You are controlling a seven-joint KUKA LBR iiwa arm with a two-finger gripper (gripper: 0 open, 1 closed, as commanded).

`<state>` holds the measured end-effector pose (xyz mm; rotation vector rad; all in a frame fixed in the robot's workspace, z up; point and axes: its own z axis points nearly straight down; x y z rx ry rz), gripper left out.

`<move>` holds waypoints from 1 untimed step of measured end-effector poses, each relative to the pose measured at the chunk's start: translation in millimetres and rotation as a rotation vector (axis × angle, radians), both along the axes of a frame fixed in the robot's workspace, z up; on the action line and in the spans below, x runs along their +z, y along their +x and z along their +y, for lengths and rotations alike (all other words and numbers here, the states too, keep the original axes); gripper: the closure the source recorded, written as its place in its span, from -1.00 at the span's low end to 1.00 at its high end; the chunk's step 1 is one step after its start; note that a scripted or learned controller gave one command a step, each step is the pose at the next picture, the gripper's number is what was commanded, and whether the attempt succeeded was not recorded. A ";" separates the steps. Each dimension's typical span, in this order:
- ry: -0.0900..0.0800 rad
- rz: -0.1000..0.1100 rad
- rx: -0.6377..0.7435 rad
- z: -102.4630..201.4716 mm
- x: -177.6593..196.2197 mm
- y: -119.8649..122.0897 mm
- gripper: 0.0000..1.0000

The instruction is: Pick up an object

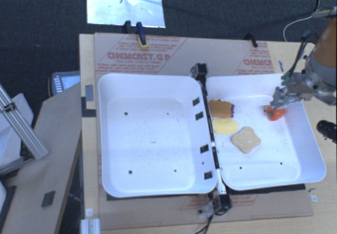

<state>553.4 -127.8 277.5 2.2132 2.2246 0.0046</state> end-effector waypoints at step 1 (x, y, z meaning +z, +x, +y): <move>0.004 -0.012 0.012 110.7 116.1 17.1 1.00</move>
